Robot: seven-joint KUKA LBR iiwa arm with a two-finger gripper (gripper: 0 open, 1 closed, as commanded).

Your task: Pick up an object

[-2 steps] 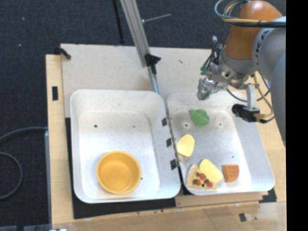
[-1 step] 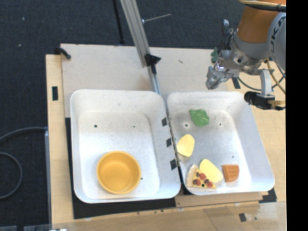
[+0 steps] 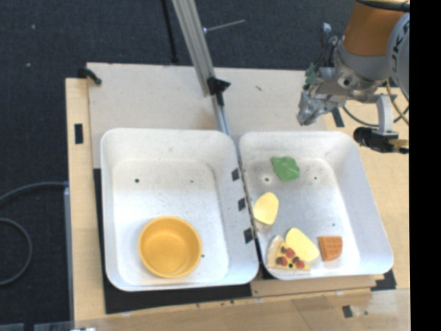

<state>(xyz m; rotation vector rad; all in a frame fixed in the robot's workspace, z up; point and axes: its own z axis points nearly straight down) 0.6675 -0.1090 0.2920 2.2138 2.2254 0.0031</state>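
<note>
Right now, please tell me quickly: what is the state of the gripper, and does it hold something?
Gripper: above the far rim of the right bin; open or closed cannot be told; nothing seen held.
</note>
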